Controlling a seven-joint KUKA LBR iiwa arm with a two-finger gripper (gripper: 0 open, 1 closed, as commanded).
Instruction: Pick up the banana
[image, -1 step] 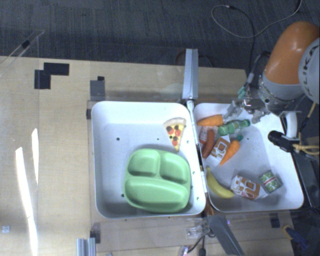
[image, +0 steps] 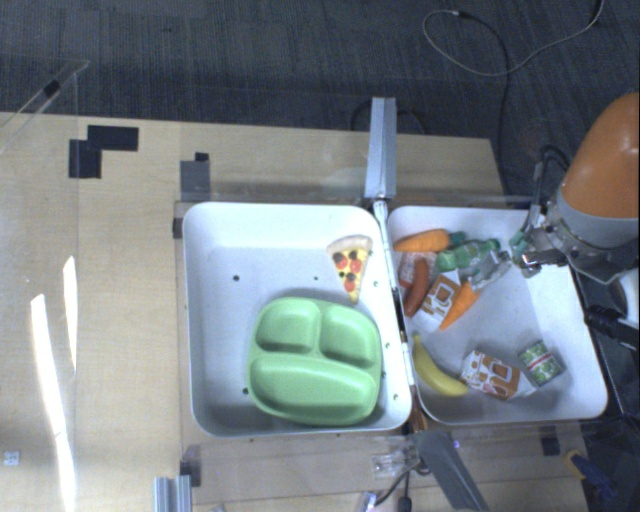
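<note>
One banana (image: 437, 369) lay low in the right bin (image: 590, 395), untouched; the gripper (image: 527, 252) hung well apart, its state unclear.

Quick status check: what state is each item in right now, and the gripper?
banana: lying in right bin, not gripped
pizza slice: flat in left bin
green tray: upright, nothing in it
carrot: lying on its side
can: tipped over
gripper: above right bin, away from banana
</note>
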